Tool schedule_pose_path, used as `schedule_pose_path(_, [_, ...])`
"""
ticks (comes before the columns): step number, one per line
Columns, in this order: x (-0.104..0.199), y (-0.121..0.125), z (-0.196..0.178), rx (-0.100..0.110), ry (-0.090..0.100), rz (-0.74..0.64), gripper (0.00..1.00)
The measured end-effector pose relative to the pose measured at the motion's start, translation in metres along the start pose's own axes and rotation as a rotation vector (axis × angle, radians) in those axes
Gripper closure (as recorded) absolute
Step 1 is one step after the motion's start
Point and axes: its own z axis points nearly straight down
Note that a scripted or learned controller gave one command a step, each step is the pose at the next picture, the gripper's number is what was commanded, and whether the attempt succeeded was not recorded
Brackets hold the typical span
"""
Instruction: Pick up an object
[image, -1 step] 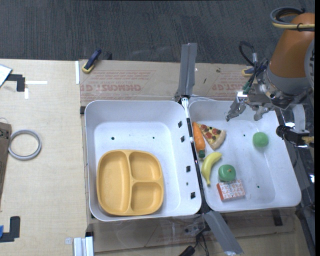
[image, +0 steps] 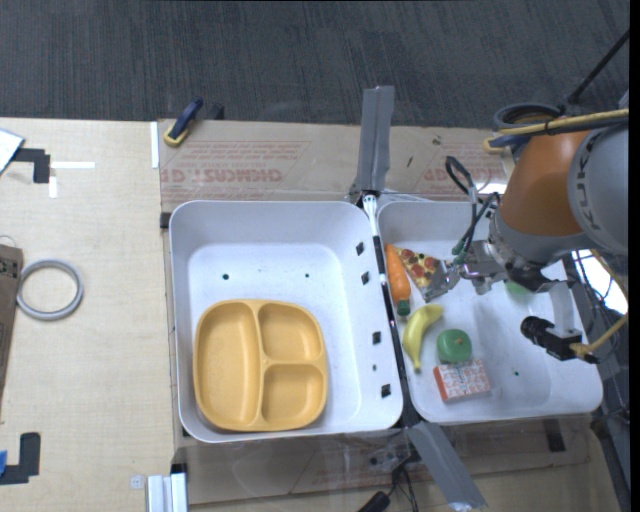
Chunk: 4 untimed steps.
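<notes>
Two white bins side by side: left bin (image: 190, 250), right bin (image: 520, 395). Left bin holds one yellow divided plate (image: 262, 363), three compartments, lying toward the bin's 7 o'clock corner. Right bin holds five loose items, all crowded along its 9 o'clock wall: one orange carrot (image: 398, 274) at the top, one pizza slice (image: 422, 268) touching it on the 3 o'clock side, one banana (image: 418, 333) below the carrot, one green round object (image: 454, 346) just beside the banana at its 3 o'clock, and one red-and-white carton (image: 462, 381) at 6 o'clock of the green piece. One arm (image: 545, 190), grey with an orange band, comes in from 3 o'clock and covers the right bin's 1 o'clock corner. Gripper (image: 452, 276) sits low, just at the 3 o'clock edge of the pizza slice; the tips are small and dark against clutter, so I cannot tell whether the jaws are apart or closed, nor whether they touch the slice. A bit of green shows under the wrist, unidentifiable. On the bench at 9 o'clock: one grey tape roll (image: 47, 289). At 11 o'clock: one blue-and-yellow tool (image: 184, 121), partly hard to read.
</notes>
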Motion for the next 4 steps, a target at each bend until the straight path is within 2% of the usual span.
schedule_pose_path(1, [-0.003, -0.024, 0.034, -0.002, 0.000, -0.226, 0.00])
schedule_pose_path(2, [-0.004, -0.023, 0.028, 0.000, 0.000, -0.223, 1.00])
schedule_pose_path(3, [-0.009, -0.067, 0.034, -0.001, 0.001, 0.175, 1.00])
schedule_pose_path(4, [0.014, -0.082, 0.035, 0.000, 0.002, 0.557, 1.00])
